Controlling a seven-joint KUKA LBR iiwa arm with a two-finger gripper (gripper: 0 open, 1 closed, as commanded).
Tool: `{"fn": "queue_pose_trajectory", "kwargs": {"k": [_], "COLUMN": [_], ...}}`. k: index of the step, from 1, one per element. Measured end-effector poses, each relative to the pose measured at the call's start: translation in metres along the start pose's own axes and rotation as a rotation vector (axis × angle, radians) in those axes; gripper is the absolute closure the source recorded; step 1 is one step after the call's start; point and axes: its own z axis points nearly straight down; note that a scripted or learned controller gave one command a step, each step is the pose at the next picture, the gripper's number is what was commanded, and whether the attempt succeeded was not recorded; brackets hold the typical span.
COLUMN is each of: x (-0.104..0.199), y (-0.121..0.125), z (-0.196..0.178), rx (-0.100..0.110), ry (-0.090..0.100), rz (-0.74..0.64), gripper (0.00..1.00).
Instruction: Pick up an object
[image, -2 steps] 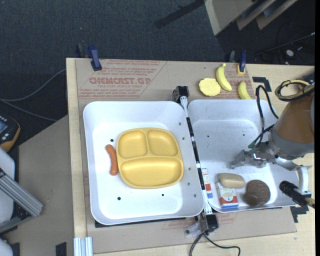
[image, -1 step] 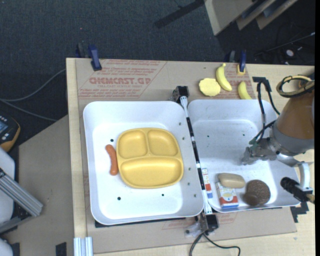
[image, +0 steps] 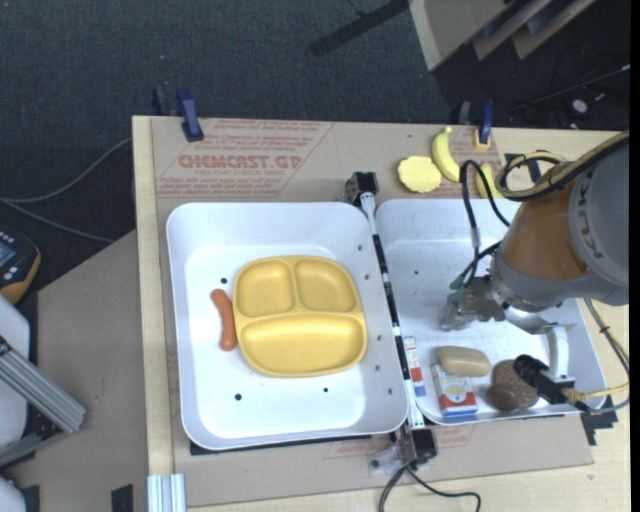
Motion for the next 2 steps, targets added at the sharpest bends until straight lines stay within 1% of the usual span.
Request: {"fn": "queue_pose_trajectory", "kwargs": {"k": [1,2], "x": [-0.004,-0.091], "y": [-0.001,0.044], "z": [-0.001,-0.002], "rx": [-0.001,-0.007], "ry": [-0.003,-0.010], "rz": [0.006,0.011], "gripper": [0.00,0.00]}}
